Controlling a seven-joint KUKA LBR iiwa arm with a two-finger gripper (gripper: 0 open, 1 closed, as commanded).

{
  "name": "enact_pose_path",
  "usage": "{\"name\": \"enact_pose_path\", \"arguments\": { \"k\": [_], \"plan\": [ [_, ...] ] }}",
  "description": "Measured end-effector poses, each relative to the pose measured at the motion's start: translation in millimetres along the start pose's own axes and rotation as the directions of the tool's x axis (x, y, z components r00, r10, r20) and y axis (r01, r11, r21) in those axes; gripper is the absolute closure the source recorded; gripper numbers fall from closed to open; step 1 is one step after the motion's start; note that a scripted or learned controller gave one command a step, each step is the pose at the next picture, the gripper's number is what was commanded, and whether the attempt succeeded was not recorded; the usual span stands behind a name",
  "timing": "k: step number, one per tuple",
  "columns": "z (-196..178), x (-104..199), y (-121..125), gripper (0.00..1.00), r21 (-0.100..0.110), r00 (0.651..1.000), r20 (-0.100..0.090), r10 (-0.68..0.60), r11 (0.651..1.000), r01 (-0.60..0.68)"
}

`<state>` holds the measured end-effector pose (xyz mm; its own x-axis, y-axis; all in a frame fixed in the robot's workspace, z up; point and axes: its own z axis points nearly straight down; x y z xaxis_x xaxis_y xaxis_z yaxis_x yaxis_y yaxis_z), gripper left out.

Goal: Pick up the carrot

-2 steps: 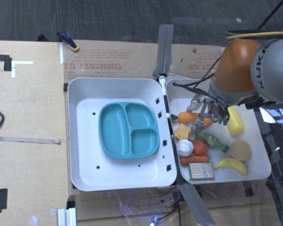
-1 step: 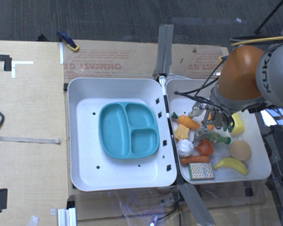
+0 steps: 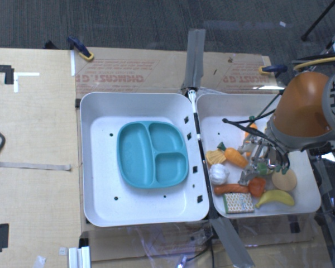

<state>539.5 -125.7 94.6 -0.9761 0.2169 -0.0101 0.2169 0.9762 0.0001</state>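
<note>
Carrot (image 3: 234, 156) is seen lying in the right bin (image 3: 212, 108), centre-right of frame, not yet lifted. Gripper (image 3: 255, 163) is positioned just right of it; finger state cannot be told. Grasp and lift are judged outstanding.

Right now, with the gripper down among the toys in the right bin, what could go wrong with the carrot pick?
1. Crowding: the carrot lies tight between the garlic, the tomato and a sausage, so the fingers may nudge or grab a neighbour.
2. Offset: the gripper sits to the carrot's right, nearer the tomato and egg, so it may close beside the carrot.
</note>
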Motion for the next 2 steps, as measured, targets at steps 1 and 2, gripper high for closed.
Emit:
{"name": "enact_pose_path", "arguments": {
  "k": [1, 2],
  "plan": [
    [2, -27, 29, 0.00, 0.001, 0.975, -0.005, 0.224, 0.975, -0.224],
    [-9, -30, 30, 1.00, 0.001, 0.975, 0.002, 0.221, 0.975, -0.221]
  ]
}}
